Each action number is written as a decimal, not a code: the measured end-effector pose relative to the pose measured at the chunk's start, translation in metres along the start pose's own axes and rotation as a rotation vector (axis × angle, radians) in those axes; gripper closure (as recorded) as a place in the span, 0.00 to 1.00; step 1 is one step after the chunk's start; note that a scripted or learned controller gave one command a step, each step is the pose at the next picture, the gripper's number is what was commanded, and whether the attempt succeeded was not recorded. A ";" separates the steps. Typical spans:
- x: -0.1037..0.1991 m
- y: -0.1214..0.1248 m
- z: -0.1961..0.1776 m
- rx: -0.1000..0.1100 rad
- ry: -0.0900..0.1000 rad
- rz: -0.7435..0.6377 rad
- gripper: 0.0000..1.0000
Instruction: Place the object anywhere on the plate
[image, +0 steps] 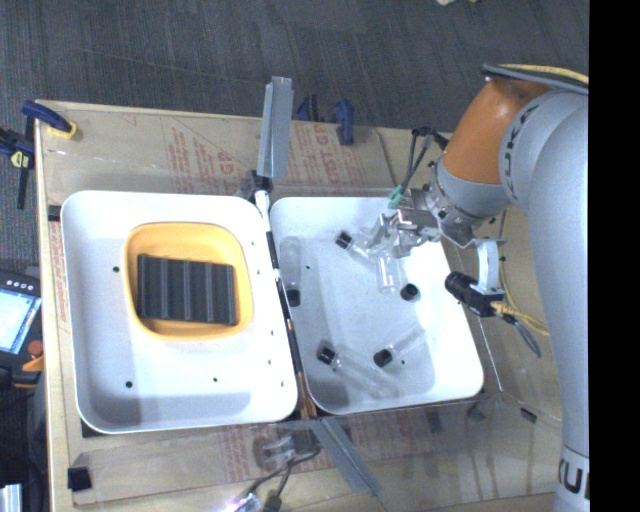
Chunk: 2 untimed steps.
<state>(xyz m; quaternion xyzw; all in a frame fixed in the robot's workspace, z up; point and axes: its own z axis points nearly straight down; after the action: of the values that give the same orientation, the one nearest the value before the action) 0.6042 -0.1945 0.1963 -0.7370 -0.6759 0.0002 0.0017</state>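
White plastic made up both bins: the left bin (90, 300) filled the centre-left of the frame and the right bin (450, 345) the centre-right, the two touching along a dark seam. In the left bin lay a yellow-rimmed plate (190, 240) with a dark ribbed insert (187, 290) in its middle. The right bin held several clear plastic vials with black caps: one vial (352, 244) at its upper middle, one vial (385, 272) just below the gripper with a black cap (408, 292) near it, and more vials (375, 365) lying low in the bin toward the front wall. The gripper (392, 232) sat in the upper right part of the right bin, among the clear vials there; its translucent parts blended with them, so it could not be told whether it was spread or pinching anything. The grey arm with its orange band (485, 125) came in from the upper right. Blue clamps (345, 120) gripped the bench's far edge.
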 end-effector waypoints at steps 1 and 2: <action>0.099 0.007 0.029 0.003 -0.001 -0.330 1.00; 0.177 0.037 -0.002 0.000 -0.002 -0.395 1.00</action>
<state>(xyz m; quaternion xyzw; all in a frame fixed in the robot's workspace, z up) 0.6566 -0.0218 0.1983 -0.5903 -0.8072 0.0004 0.0009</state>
